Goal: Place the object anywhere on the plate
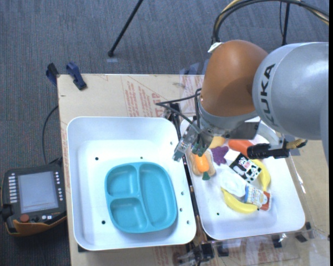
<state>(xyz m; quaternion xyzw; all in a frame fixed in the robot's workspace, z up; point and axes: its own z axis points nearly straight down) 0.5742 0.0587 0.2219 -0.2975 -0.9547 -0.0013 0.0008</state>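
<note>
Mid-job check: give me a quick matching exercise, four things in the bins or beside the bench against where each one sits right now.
Things:
1. blue divided plate
2. banana
3. gripper
4. teach pendant

Places:
A. on the floor left of the bench
B. over the near-left corner of the right bin, above a small orange object
C. in the middle of the left bin
D. in the right bin, toward its front

Pairs: 1-C, 2-D, 3-B, 4-A
</note>
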